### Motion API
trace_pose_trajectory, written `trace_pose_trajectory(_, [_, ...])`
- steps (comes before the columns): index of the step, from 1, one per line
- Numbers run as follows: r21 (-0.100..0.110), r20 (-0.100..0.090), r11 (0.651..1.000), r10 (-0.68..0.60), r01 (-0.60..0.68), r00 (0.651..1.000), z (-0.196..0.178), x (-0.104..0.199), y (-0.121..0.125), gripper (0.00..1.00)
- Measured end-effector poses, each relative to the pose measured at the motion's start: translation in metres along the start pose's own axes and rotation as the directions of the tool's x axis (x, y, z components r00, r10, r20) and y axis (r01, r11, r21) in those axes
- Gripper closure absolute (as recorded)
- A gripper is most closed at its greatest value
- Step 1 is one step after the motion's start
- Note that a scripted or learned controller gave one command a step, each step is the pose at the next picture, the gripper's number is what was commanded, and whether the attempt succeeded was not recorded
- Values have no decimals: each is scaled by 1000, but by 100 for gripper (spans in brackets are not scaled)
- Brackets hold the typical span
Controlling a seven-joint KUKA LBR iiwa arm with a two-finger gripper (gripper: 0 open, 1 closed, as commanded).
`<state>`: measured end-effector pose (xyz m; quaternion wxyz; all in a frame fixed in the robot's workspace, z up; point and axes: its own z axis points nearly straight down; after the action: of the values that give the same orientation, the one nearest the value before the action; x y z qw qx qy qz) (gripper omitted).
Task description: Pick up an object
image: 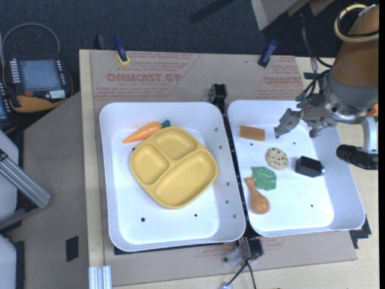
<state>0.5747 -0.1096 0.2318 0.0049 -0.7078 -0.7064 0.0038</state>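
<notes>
My gripper hangs over the back of the right bin, open, its two fingers spread and nothing between them. Just left of it lies a tan rectangular block. In front of the gripper sit a speckled round cookie and a small black block. Nearer the front are a green crumpled piece and an orange drumstick-shaped toy, touching each other.
The left bin holds a yellow divided plate with a toy carrot against its back edge. A black divider runs between the bins. The arm's orange band is at the right.
</notes>
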Motion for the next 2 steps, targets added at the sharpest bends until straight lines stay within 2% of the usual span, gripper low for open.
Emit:
trace_pose_trajectory(1, [-11, 1, 1000, -2, 2, 1000, -5, 0, 2, 0])
trace_pose_trajectory(2, [-6, 1, 1000, -2, 2, 1000, 38, 3, 7, 0])
